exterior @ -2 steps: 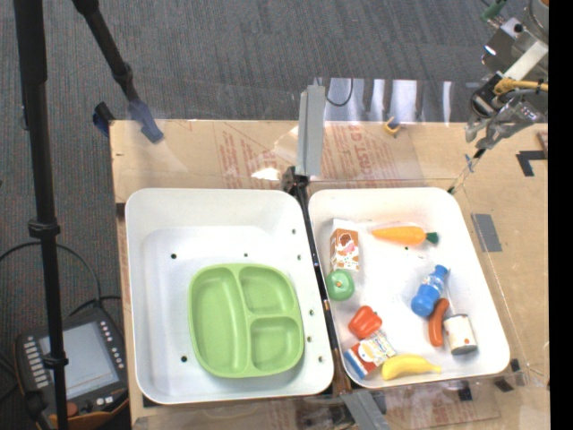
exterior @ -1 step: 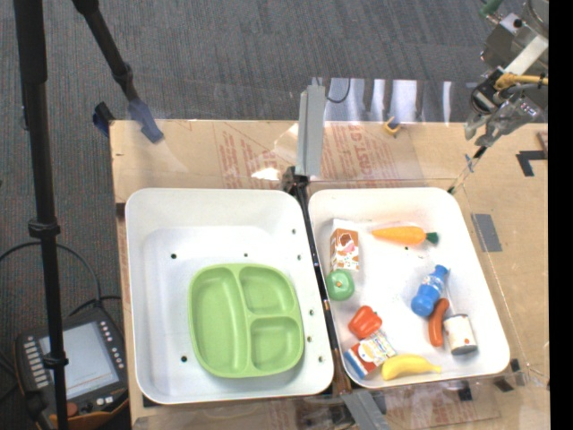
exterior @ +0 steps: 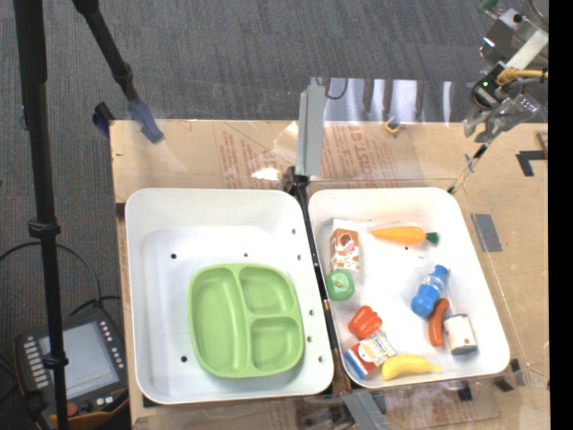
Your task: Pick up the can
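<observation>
The gripper [exterior: 492,124] is parked way up in the top right corner, above the back edge of the table [exterior: 224,155] and outside both bins, and honestly whether the jaws are apart or together can't be told from this angle, since too much cabling and hardware is bunched around them. Nothing is seen held there. The can [exterior: 459,333] is found in the right bin [exterior: 466,213], close to the near right corner, so from the jaws it lies toward the near side of the scene and slightly left, with most of the bin's depth to be crossed. It looks small, white with a reddish label, and seems to be lying on its side or tipped, its long axis roughly across the bin, though that's a guess at this size. It's crowded: a red sausage-like thing [exterior: 437,322] is pressed against its left side, a blue bottle [exterior: 429,293] sits just behind that, and a banana [exterior: 407,365] is just beside it toward the front. Further left a red pepper [exterior: 363,321], a green apple [exterior: 340,285], a small carton [exterior: 345,248] and a carrot [exterior: 400,235] are scattered about. The left bin [exterior: 148,231] is occupied by a green divided plate [exterior: 243,319]. The pick is judged not yet started; a long descent toward the bin's near right corner would be needed, and the bin wall and the red thing could easily be clipped.
</observation>
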Motion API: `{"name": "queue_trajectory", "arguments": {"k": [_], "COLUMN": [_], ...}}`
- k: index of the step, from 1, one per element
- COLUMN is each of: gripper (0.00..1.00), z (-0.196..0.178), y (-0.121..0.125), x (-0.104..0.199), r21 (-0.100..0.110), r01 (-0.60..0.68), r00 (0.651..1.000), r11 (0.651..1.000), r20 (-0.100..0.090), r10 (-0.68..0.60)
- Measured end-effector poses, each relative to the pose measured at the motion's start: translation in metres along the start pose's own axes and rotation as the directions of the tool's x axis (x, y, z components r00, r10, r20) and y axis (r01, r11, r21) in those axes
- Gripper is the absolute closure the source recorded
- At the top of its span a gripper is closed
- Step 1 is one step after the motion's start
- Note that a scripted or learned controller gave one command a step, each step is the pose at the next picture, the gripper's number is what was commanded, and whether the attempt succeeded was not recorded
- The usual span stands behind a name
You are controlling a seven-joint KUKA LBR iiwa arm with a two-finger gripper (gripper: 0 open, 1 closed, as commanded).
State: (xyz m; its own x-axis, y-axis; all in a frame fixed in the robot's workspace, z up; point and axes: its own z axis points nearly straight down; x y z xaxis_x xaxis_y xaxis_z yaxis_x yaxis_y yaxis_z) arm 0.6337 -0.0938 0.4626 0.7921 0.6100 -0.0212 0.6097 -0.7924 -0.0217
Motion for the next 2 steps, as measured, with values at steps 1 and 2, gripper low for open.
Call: {"name": "queue_trajectory", "arguments": {"k": [1,2], "gripper": [1.00,1.00], "z": [0.028,0.099], "y": [-0.037,-0.133], "x": [-0.023,-0.002], "r21": [-0.016,-0.013], "r01": [-0.070,-0.275], "r00": [0.997,0.961], "r11": [0.997,0.961], "r20": [-0.018,-0.021], "r10": [0.070,0.275]}}
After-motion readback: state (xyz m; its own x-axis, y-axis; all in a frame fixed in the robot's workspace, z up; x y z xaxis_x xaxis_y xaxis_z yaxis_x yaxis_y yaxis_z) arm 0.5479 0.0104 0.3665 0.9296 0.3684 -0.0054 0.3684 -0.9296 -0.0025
